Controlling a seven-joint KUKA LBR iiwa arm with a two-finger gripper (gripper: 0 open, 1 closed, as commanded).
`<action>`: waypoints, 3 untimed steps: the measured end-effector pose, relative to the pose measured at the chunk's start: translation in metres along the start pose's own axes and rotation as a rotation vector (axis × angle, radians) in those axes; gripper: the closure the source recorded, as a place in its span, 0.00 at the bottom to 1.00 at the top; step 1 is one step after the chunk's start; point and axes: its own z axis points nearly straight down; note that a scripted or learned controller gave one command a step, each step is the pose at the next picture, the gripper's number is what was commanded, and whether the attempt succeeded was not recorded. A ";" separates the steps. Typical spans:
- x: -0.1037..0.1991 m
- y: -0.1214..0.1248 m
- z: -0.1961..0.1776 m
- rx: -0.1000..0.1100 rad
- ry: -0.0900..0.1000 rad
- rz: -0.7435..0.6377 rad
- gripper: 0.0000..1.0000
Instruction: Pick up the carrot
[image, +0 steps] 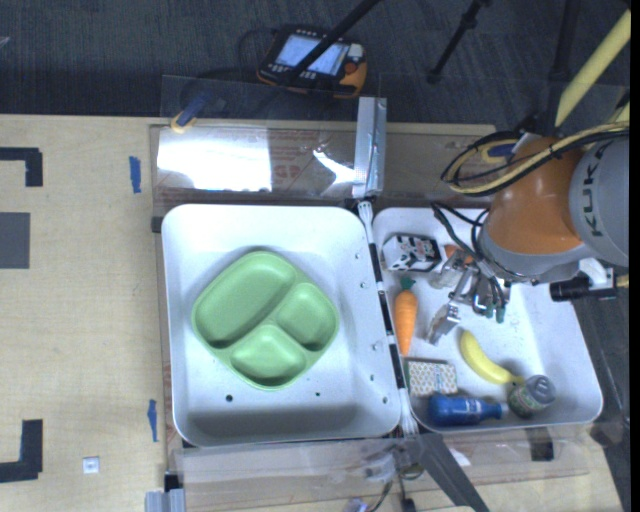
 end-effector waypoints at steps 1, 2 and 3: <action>-0.003 0.001 -0.010 -0.004 -0.007 0.002 1.00; -0.040 0.012 0.000 0.001 0.000 0.115 1.00; -0.057 0.017 -0.001 0.017 0.037 0.139 1.00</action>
